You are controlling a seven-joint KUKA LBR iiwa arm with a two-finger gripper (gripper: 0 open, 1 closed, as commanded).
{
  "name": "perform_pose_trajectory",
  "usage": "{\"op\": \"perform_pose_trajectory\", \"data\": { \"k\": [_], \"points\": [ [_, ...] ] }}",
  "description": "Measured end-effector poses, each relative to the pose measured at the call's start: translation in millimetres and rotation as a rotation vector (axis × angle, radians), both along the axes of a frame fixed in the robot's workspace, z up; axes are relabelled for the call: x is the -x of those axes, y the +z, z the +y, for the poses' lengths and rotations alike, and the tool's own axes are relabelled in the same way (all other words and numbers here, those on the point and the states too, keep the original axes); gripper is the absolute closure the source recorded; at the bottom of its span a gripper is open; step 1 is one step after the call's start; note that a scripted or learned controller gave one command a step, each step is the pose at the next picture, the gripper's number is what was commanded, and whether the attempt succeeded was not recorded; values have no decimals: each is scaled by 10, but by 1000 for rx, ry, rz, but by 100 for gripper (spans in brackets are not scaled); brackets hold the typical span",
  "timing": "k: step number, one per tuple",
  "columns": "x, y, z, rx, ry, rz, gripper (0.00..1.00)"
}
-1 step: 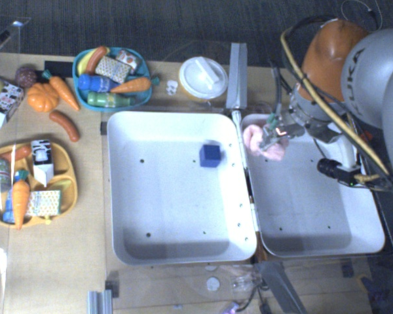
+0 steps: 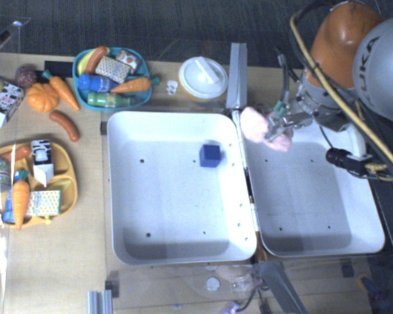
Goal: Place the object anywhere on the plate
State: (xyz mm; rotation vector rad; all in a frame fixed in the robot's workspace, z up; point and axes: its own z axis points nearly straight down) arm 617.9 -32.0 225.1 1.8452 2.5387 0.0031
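I am working in a robot lab. I see two white bins (image 2: 172, 124) on the table (image 2: 85, 175). Toy food in trays (image 2: 111, 77) lies beside them.

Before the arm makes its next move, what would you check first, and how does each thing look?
1. Blue cube in plain sight, lying in the left bin: ok.
2. Pink item, perhaps the plate, found at the right bin's upper left corner: ok.
3. Pink item lying flat: cannot tell.
4. Cube on the pink item: not ok, they are in separate bins.
5. Gripper at the cube: not ok, it is at the pink item.
6. Gripper holding anything: cannot tell.
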Motion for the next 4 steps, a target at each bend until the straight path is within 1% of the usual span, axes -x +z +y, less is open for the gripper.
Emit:
{"op": "perform_pose_trajectory", "data": {
  "k": [1,2,3,4],
  "points": [
    [104,-45,593,0,402,1,100],
    [186,70,1137,2,806,-2,100],
    [230,31,1651,3,1207,-4,100],
    [229,34,1648,3,1206,-5,0]
  ]
}}
